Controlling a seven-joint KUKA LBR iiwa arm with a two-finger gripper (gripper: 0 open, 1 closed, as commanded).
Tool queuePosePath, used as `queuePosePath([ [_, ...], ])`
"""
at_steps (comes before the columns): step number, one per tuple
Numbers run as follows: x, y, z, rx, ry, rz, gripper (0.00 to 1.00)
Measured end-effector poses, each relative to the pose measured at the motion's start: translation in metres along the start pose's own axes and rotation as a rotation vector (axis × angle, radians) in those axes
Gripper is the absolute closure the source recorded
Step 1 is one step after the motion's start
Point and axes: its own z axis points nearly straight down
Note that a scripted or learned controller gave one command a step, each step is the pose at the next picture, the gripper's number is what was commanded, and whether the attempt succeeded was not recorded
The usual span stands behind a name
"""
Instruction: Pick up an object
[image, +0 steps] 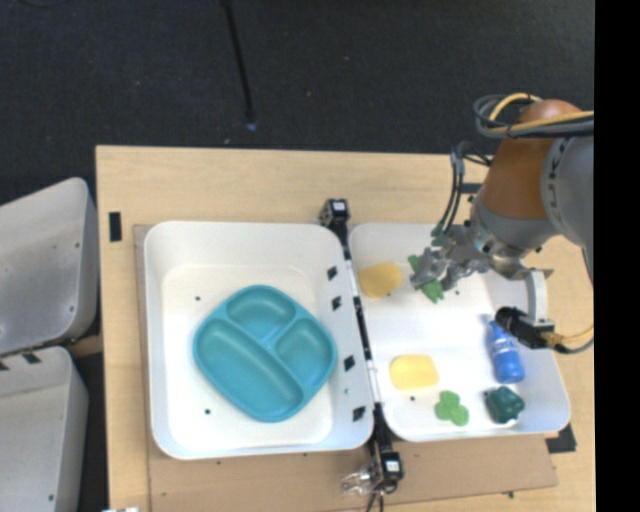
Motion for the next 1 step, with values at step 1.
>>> queuePosePath([
  [1,-0.0012,0.0003,-0.0490,0.000,0.000,-0.008,1.00],
])
